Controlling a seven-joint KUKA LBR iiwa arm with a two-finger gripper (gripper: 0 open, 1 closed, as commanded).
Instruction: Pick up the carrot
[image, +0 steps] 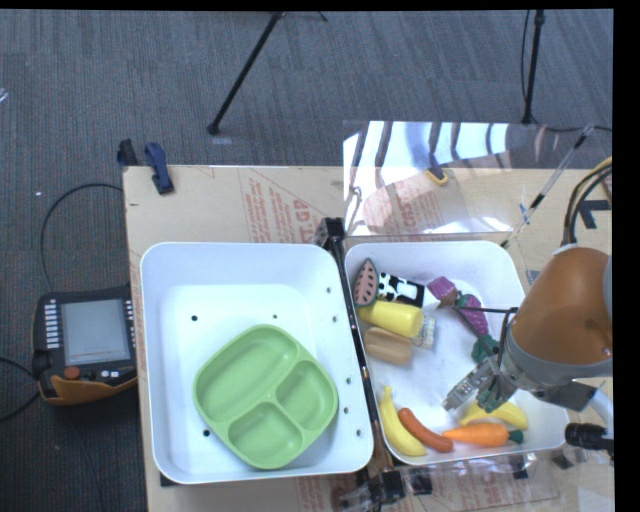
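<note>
The carrot (483, 434), orange with a green stalk end pointing right, lies flat at the front of the right bin (500, 258). My gripper (477, 395) hangs just above and slightly behind it, under the orange-banded wrist (562, 312). Its fingers (462, 390) stand open, with nothing between them. The carrot is not touched and not lifted.
Close to the carrot lie a red-orange pepper (424, 430), a banana (397, 424) and a yellow piece (508, 414) partly under the gripper. Further back are a bread roll (388, 347), yellow block (395, 318), watermelon slice (365, 282) and purple eggplant (466, 308). The left bin (180, 270) holds a green divided plate (266, 396).
</note>
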